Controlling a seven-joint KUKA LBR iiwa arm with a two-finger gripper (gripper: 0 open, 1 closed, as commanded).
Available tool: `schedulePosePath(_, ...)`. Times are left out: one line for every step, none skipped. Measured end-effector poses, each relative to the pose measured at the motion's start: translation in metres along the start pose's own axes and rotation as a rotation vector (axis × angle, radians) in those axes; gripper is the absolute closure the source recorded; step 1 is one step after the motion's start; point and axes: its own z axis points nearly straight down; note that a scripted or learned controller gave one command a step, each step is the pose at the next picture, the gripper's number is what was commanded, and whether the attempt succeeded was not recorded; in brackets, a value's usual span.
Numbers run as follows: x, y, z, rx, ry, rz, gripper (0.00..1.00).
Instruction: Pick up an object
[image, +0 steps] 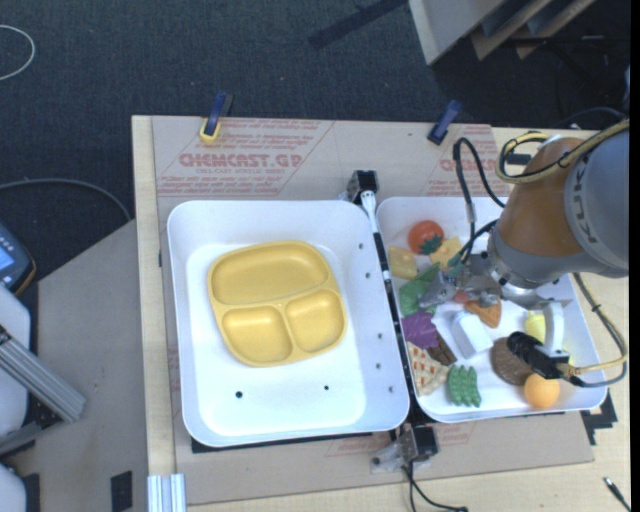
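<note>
The right bin (590, 400) holds several toy foods: a red tomato (426, 235), a yellow piece (402, 262), a green leafy piece (413, 297), a purple piece (420, 328), a waffle (428, 369), a green pickle (462, 385), a white block (468, 331), a brown cookie (508, 367) and an orange (541, 391). My gripper (452, 286) reaches in from the right and sits low over the bin's middle, among the green and orange pieces. The arm's wrist (535, 225) hides the bin's far right part.
The left bin (190, 300) holds a yellow three-compartment tray (277, 300). A black divider with clamps (364, 186) runs between the bins. Cables (470, 170) loop above the right bin. Blue clips (214, 115) pin the cardboard at the back.
</note>
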Motion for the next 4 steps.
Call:
schedulePosePath(-0.003,0.003,-0.013,-0.015,-0.009,0.002,1.0)
schedulePosePath(-0.005,0.009,-0.057,-0.003,-0.002,-0.001,1.0)
schedulePosePath(-0.004,0.015,-0.101,-0.003,-0.002,-0.002,1.0)
schedulePosePath(-0.004,0.017,-0.137,-0.004,-0.002,-0.002,1.0)
